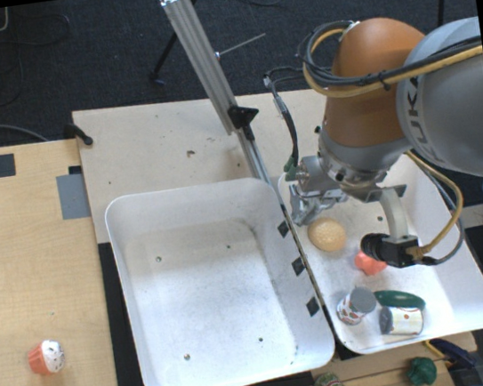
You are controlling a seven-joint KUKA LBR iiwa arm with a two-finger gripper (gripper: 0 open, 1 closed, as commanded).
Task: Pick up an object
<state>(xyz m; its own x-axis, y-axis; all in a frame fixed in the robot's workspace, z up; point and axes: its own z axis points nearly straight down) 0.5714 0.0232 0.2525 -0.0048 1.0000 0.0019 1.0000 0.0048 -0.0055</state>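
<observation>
Green toy (421,371) lies nearest; end effector (309,209) above tan ball (327,236); opening unclear.

one fixed cam above the bench, looking down at a slant. left bin (138,221) mid-frame, right bin (475,310) lower right, arm (396,83) coming in upper right, moderately close.

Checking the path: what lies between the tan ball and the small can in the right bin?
In the camera view, bare white bin floor lies between the tan ball and the small can.
</observation>
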